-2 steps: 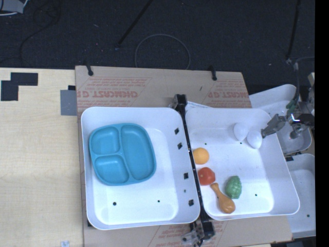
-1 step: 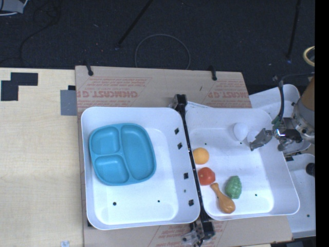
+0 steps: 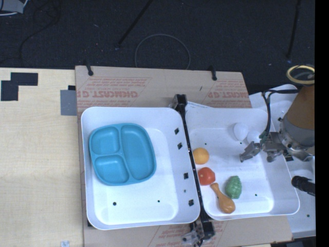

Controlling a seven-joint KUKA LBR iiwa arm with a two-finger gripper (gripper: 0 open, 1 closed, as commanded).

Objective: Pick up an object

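You are looking down on the desk [image 3: 36,153] with two white bins side by side, parted by a black divider strip. Take that divider as your landmark.

Left of the divider: the left bin [image 3: 131,210] carries a blue sectioned tray [image 3: 122,153], three compartments, lying flat toward the bin's far-left part, well apart from the divider.

Right of the divider: the right bin [image 3: 257,199] holds the loose objects. Just beside the divider sits an orange ball [image 3: 200,155]; nearer you and also just beside the divider, a red tomato-like ball [image 3: 206,176]. Further right from the divider, a tan pear-shaped gourd [image 3: 223,199] lies on its side, narrow end pointing toward the red ball. A green bumpy object [image 3: 233,187] rests just beside the gourd, on the side away from the divider. A white rounded object [image 3: 240,131] sits in the bin's far part, well apart from the divider.

Your arm comes in from the right, the orange band visible at the frame edge. The gripper [image 3: 250,152] is over the right bin, well right of the divider, below the white object and apart from the coloured ones. Nothing shows between its fingers. You cannot tell from this angle whether the fingers are spread or pressed together.
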